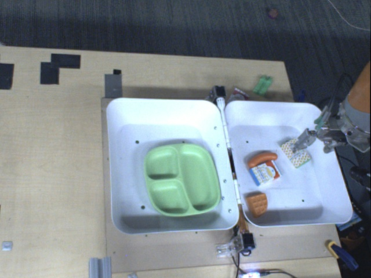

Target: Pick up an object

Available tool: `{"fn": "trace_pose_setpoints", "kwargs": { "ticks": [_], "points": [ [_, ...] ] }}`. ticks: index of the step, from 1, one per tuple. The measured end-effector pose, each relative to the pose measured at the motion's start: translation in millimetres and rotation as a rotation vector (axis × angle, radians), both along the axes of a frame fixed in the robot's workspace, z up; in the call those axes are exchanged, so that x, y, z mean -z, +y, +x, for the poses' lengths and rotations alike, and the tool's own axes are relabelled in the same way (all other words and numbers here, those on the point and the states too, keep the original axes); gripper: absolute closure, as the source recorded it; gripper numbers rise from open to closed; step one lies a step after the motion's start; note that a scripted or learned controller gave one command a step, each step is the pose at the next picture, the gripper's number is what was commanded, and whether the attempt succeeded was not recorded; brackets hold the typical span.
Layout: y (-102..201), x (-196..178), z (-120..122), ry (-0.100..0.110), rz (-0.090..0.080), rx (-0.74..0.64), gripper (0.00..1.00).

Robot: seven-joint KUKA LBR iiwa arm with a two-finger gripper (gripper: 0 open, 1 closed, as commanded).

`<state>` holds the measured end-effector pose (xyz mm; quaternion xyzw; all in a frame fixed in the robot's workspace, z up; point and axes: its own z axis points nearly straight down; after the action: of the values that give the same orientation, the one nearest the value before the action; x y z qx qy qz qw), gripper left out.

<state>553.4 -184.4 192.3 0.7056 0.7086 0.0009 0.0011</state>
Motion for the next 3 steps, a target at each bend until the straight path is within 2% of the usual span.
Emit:
{"fn": "trace_pose_setpoints", "kwargs": {
  "ticks": [1,2,3],
  "points": [
    [13,106,65,-0.004,-0.001,-0.001,0.0],
    [13,94,67,-0.008,-0.002,-0.005,1.0],
    [13,95,67,-0.008,-0.002,-0.005,0.0]
  ]
}}
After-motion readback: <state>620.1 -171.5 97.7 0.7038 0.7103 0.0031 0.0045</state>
